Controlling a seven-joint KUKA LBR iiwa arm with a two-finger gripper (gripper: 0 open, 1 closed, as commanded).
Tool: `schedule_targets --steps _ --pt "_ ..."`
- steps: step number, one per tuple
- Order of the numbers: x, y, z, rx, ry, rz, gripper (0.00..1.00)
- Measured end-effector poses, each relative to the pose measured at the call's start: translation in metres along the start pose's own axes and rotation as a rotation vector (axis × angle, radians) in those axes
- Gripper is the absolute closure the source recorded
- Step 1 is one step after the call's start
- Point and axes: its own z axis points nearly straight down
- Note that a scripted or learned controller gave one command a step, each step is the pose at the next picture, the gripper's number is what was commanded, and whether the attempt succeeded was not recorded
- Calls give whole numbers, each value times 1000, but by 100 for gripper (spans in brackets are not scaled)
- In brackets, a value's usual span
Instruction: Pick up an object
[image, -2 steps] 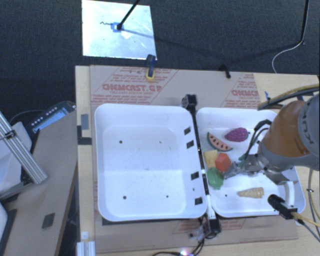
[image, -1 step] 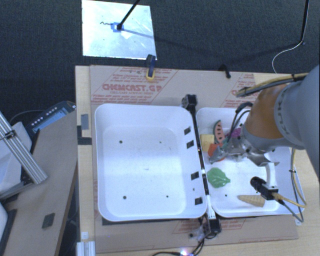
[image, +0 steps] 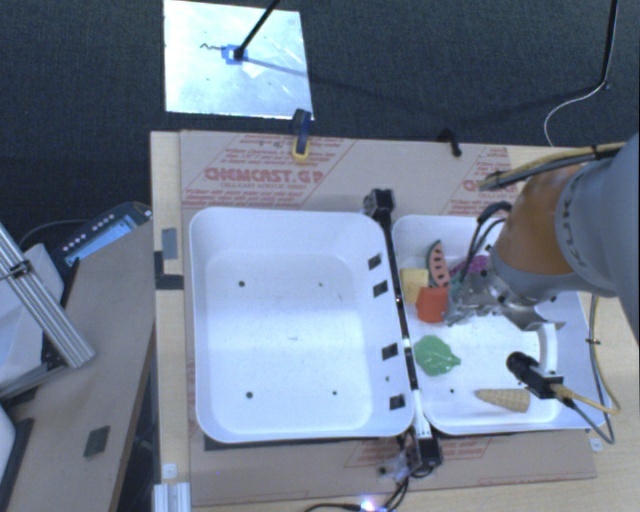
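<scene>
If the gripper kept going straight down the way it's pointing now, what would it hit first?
Most likely the red block. The gripper hangs low in the right bin, its tip right beside that block, with the yellow piece just beyond. Depth is hard to judge from this slanted view, so it might land on bin floor next to the block instead.

The scene is lit evenly and rather brightly from overhead. The two white bins, the left bin (image: 290, 330) and the right bin (image: 520, 400), are rendered near saturation, with soft grey shading along their inner walls. Strong glare is seen on a reflective sheet (image: 237, 62) at the top. A soft shadow is cast beneath the arm (image: 560, 235). The dark floor (image: 80, 90) is grainy. Fine detail is softened throughout; the arm's near surface is slightly blurred.
</scene>
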Motion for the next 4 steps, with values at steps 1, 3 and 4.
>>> schedule_targets --steps 1,3,4 --pt "60 38 -95 -10 2 -7 100" --pt "204 64 -254 -3 5 -8 100" --pt "338 88 -366 -12 10 -13 100"
